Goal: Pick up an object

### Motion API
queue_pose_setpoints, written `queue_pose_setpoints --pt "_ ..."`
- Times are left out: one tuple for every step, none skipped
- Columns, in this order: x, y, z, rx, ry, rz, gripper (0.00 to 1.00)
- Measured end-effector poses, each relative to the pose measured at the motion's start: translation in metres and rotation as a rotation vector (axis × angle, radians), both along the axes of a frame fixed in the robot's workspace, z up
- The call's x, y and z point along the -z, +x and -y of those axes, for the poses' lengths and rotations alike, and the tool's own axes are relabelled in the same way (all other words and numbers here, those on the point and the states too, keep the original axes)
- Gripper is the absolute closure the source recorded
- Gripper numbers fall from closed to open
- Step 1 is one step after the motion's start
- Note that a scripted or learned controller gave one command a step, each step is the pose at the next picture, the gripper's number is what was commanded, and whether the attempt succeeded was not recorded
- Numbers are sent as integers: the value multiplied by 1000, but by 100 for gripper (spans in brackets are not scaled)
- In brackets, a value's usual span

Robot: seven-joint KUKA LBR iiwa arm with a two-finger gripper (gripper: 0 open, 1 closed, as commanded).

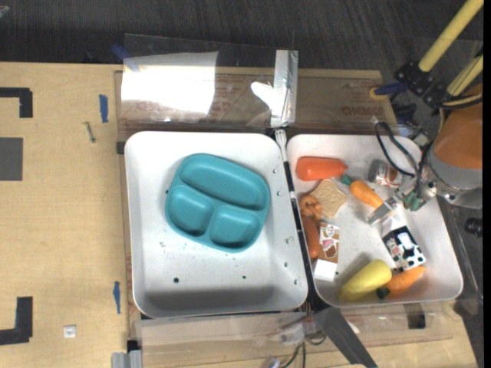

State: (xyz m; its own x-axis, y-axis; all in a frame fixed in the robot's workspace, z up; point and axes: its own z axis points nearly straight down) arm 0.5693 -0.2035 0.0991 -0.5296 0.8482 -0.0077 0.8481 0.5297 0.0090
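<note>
The gripper (389,202) hangs low over the right bin (453,240); its opening cannot be told. Crowded beside it are a small carrot (365,193), a cracker (330,196) and an orange sausage shape (321,167). A yellow pepper (366,279) lies nearer front. The left bin (146,205) bears a teal divided plate (218,201)
</note>
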Motion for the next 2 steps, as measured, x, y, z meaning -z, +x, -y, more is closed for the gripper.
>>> queue_pose_setpoints --pt "11 17 -37 128 1 -3 0" --pt "-1 20 -38 125 -1 4 100"
